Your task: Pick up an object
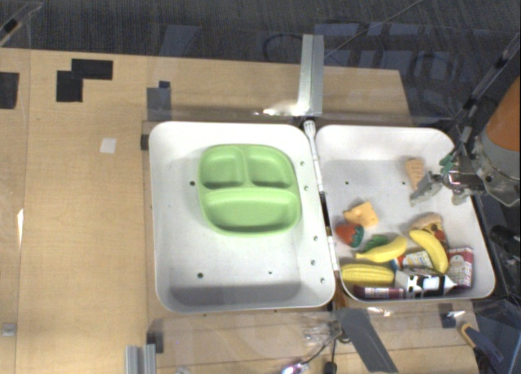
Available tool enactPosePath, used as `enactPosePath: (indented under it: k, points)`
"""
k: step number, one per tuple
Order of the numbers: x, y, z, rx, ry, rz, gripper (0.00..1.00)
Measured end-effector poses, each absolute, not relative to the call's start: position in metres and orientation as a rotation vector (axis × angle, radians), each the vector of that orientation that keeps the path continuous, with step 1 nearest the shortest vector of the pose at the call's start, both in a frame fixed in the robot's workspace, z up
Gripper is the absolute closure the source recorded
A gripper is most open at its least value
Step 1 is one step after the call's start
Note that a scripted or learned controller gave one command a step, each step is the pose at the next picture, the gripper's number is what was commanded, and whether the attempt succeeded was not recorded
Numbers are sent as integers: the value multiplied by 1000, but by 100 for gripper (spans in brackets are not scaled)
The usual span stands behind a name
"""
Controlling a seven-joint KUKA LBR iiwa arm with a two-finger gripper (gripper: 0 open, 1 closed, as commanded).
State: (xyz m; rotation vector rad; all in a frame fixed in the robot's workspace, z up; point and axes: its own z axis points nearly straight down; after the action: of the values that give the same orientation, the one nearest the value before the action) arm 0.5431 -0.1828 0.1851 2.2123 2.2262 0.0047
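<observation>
The robot's hand hovers over the right bin, fingers spread, gripping nothing, just beside a tan wedge. The piece looks light, rigid and slightly slick; its narrow flanks seem the surest hold.

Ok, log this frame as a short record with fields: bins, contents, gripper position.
left bin: holds a green divided tray
right bin: toy food piled at the near end, including two bananas, a corn cob and a tan piece lying apart
gripper: over the right bin's right side, beside the tan piece
held: nothing seen between fingers
</observation>
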Motion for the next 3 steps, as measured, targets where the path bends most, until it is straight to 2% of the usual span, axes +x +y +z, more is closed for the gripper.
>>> enactPosePath:
  k: [1,2,3]
  points:
    - [589,-123,98,2229,2209,5,0]
    - [626,-90,90,2265,2164,15,0]
    - [563,-91,91,2336,2087,16,0]
